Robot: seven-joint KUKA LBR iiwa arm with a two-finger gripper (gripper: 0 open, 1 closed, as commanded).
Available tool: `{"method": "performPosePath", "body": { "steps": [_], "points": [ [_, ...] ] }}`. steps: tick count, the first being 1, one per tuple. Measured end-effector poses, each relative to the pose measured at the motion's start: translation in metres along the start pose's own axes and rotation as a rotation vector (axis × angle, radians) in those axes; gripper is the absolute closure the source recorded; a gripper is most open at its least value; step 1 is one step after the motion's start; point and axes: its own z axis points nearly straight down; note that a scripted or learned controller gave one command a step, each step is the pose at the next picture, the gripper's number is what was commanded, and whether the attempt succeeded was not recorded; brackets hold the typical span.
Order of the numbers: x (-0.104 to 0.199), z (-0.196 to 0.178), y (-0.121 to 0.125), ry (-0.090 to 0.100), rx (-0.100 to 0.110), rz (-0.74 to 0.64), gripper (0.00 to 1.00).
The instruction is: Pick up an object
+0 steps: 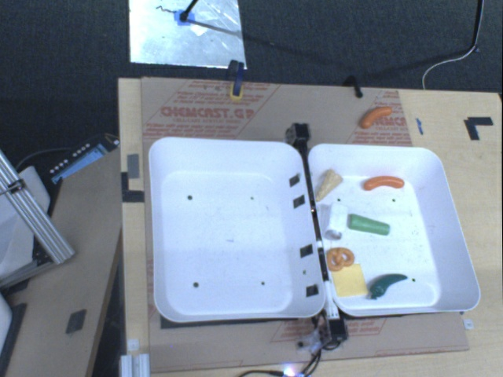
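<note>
- Camera view, from above and at a slant: two shallow white bins sit side by side on the surface (440, 112), their inner edges touching along a dark hinge-like strip with small black clips.
- The left bin (169, 210) shows a bare white floor with a few small dark dots; the right bin (452, 234) holds all the loose things.
- Near the right bin's far left corner lies a pale tan wedge (328, 183), tilted; further along the far edge, toward the middle, an orange sausage (383, 183) lies roughly crosswise.
- In the middle of the right bin a green cylinder (368, 225) lies on its side; just beside it, against the left edge, is a small white block (336, 220), the two near or touching, I cannot tell which.
- Toward the near left corner a pretzel (341, 257) rests right by a yellow square (350, 280); the pretzel seems to overlap the square's far edge.
- A dark green pepper (387, 284) lies along the near edge, just beside the yellow square, stem end pointing right.
- Outside the bins, a second orange sausage (376, 117) lies on the surface beyond the right bin's far edge.
- A blue and yellow clamp (235, 78) grips the surface's far edge; beyond it a shiny metal sheet (189, 22) lies on the dark floor.
</note>
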Motion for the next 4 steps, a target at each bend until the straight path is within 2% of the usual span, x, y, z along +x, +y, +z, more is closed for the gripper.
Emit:
{"method": "performPosePath", "body": {
  "steps": [2,3,4],
  "points": [
    [0.013,0.054,0.124,0.000,0.007,-0.006,1.00],
    [-0.042,0.056,0.114,-0.003,0.004,0.003,1.00],
    [-0.012,0.068,0.063,0.000,0.005,-0.004,1.00]
  ]
}}
